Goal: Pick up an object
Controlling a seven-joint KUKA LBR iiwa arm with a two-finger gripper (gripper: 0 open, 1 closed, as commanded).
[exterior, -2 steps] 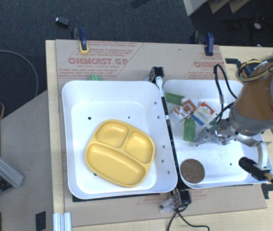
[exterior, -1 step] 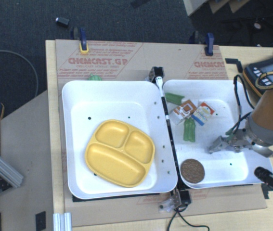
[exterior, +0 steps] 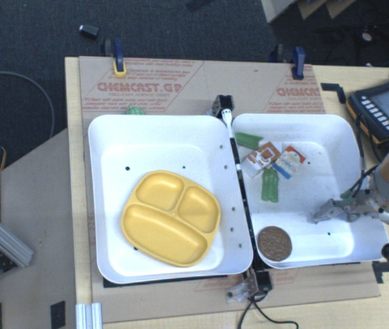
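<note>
While the left bin [exterior: 105, 184] carries a yellow divided plate [exterior: 170, 216] lying flat, the right bin [exterior: 331, 132] holds the smaller things. Near its front edge lies a brown round disc [exterior: 274, 243]; further back sit a green stick [exterior: 269, 185], two small packets [exterior: 275, 158] and a green piece [exterior: 248, 140]. The gripper [exterior: 326, 213] (fingers spread, nothing between them) hangs low over the bin floor, right of the disc.

Bright even overhead light, soft shadows, slightly soft focus
</note>
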